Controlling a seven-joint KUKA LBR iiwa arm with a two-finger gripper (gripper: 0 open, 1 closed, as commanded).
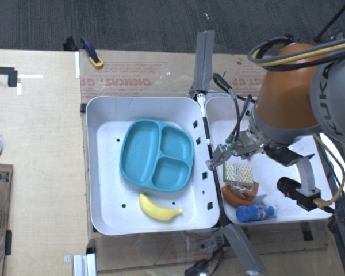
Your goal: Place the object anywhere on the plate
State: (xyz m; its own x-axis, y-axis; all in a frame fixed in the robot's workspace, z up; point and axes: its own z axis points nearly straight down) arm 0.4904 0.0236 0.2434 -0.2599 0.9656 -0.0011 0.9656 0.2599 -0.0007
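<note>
My big orange wrist [287, 91] hides much of the right bin [325, 214]. In the left bin [95, 171], the banana [159, 209] lies just below the blue plate [157, 154]. My gripper [221, 154] hangs above the bins' border; its state I cannot tell.
</note>
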